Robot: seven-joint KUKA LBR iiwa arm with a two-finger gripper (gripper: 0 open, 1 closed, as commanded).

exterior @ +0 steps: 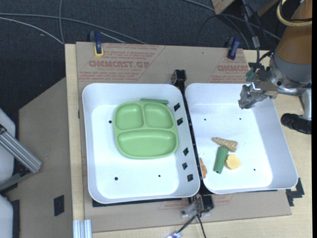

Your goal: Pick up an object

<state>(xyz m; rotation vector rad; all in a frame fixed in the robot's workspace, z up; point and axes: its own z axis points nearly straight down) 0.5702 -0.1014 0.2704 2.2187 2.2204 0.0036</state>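
Camera view, inventory, largest first. Bins: two, white, side by side; left bin (99, 182), right bin (267, 128). Arm (297, 48): one, entering at 2 o'clock. Tray (146, 130): one, green, three compartments, centred in left bin. Gripper (246, 101): one, over right bin's far edge; fingers too small to judge, so cannot tell their state. Small items, all in right bin near its front: green stick (220, 159), one, long axis running about 12 to 6; cone (225, 143), one, tan, axis about 10 to 4; yellow piece (233, 162), one, touching the stick. Cluster lies at 6–7 o'clock from gripper, well apart.
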